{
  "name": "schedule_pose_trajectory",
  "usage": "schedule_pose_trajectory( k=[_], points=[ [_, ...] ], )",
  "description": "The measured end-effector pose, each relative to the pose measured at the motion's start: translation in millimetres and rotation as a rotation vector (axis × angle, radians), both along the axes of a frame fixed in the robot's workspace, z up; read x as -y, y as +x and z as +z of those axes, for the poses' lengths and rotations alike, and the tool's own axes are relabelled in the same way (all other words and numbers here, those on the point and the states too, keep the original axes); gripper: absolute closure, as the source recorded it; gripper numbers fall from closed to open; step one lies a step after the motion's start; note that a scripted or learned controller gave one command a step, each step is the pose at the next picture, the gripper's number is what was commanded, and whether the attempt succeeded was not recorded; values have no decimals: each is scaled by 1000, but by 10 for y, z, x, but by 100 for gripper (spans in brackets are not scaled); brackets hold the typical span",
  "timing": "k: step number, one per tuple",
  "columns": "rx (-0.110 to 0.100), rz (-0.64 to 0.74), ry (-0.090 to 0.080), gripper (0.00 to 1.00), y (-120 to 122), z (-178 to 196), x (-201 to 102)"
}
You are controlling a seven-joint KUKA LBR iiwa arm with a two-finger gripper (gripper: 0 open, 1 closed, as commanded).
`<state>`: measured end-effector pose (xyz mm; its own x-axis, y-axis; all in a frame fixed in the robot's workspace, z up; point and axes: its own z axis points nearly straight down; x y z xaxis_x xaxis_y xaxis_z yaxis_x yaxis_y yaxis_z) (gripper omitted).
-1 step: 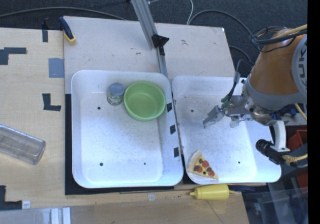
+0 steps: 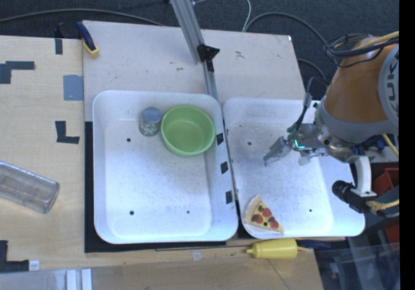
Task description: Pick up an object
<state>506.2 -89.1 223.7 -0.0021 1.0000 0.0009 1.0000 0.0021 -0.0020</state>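
A pizza slice [image 2: 262,215] lies flat in the near left corner of the right bin [image 2: 337,217]. In the left bin [image 2: 110,172] a green bowl [image 2: 188,130] stands at the back, and a small grey-topped can [image 2: 150,121] stands upright touching its left side. My gripper [image 2: 287,154] hangs over the middle of the right bin, behind and to the right of the pizza slice. Its fingers are spread open and hold nothing.
A yellow bottle [image 2: 275,248] lies on the bench just outside the right bin's front rim. A clear plastic container [image 2: 26,186] lies on the wooden surface at far left. A metal pole [image 2: 188,16] slants down to the back of the bins' shared wall.
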Motion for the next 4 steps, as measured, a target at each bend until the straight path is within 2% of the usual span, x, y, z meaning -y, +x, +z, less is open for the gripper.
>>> schedule_pose_trajectory(
  k=[1, 2, 3, 4],
  points=[
    [-7, -2, 0, 0, -9, -642, 14],
    [-6, -1, 0, 0, 58, -1131, 30],
    [2, -2, -2, 0, 61, -1343, 30],
    [0, 0, 1, 100, 60, -1238, 19]
  ],
)
